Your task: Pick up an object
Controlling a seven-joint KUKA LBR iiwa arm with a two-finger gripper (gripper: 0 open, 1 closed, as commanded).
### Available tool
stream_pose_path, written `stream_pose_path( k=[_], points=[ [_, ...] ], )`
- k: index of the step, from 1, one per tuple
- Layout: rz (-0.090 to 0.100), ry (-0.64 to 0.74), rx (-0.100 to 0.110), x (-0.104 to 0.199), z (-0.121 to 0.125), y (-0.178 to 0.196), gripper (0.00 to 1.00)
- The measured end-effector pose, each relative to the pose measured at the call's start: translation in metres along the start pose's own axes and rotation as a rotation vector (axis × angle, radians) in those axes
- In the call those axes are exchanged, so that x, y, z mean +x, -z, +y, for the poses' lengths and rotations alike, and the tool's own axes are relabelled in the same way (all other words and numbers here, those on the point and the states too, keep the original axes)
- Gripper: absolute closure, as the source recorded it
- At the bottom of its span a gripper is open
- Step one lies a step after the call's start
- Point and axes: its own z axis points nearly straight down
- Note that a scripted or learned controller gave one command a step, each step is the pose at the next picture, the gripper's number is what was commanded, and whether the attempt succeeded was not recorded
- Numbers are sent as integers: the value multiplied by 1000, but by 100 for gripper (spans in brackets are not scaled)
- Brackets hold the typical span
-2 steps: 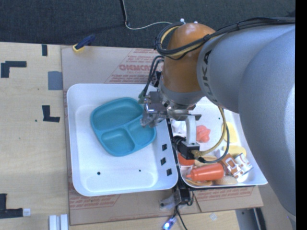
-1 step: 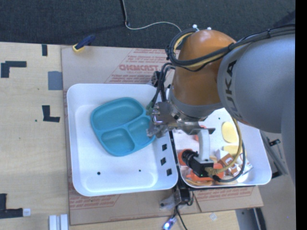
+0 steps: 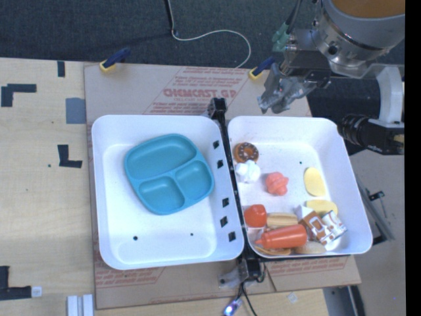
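My gripper [image 3: 275, 102] hangs above the back rim of the right bin [image 3: 342, 151], with nothing seen between its fingers. Below it in that bin lie a chocolate doughnut [image 3: 246, 153], a white lump [image 3: 248, 172], a pink lump [image 3: 277, 184], a yellow oval piece [image 3: 314, 182], a red tomato-like piece [image 3: 254, 215], a hot dog [image 3: 284, 236] and a brown-and-white wrapped item [image 3: 322, 227]. A blue divided plate [image 3: 170, 173] rests in the left bin [image 3: 112, 236].
Both bins sit on a cardboard sheet [image 3: 191, 91] on the wooden bench. A white cable [image 3: 210, 37] loops behind the bins. Blue-and-yellow clamps [image 3: 114, 58] hold the cardboard's back edge. Black clips line the divider between the bins.
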Motion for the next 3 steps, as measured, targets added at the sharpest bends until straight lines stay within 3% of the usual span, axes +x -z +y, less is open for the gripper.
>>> stream_pose_path(
  k=[1, 2, 3],
  points=[
    [-8, -4, 34, -26, -10, -150, 100],
    [-4, 3, 20, 17, -9, -146, 100],
    [-8, -4, 36, -3, -14, -287, 100]
  ],
)
